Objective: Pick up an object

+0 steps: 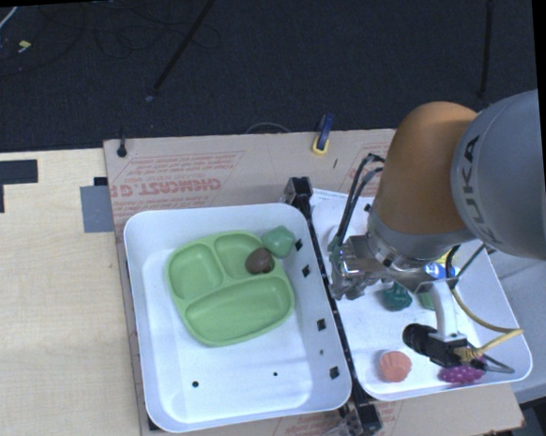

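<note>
whether the fingers [381, 281] are released or clenched cannot be told, a teal object [395, 297] just beside them, a pink ball [394, 365] near, a brown lump [258, 260] on the green plate [226, 310] well apart.

A blue-and-yellow plastic clamp [322, 134] is sitting at the far edge of the brown cardboard sheet [208, 175].

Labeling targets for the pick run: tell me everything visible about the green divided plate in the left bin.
The green divided plate is light green, looks like matte plastic, with rounded corners and three compartments: two small ones along the top, one large below. It lies flat, slightly rotated, in the upper half of the left bin. A brown round object sits at its upper-right compartment's rim, and a teal block touches that corner.
</note>
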`<act>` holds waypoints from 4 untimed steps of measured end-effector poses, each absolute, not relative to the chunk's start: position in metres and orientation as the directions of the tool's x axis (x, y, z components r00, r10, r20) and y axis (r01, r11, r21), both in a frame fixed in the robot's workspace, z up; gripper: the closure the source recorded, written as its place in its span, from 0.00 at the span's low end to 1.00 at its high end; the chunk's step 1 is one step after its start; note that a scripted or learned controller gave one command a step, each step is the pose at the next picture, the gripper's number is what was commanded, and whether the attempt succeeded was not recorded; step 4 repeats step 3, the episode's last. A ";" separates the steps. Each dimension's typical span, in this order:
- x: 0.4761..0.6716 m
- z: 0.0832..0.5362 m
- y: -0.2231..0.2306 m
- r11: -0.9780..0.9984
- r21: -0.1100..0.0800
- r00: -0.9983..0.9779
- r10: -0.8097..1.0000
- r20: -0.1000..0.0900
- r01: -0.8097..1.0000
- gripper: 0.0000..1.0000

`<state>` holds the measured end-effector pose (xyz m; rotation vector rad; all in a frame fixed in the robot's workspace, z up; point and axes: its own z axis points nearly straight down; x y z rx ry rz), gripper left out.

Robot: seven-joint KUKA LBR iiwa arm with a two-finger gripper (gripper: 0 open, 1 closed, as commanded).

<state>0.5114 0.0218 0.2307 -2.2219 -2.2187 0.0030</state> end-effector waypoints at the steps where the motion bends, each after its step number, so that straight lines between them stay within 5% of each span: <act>1: 0.502 0.234 0.035 0.000 -0.005 0.000 1.000 0.001 1.000 1.00; 2: 0.511 0.220 0.033 -0.001 -0.005 0.001 1.000 -0.001 1.000 1.00; 4: 0.498 0.235 0.028 0.000 -0.004 0.000 1.000 0.001 1.000 1.00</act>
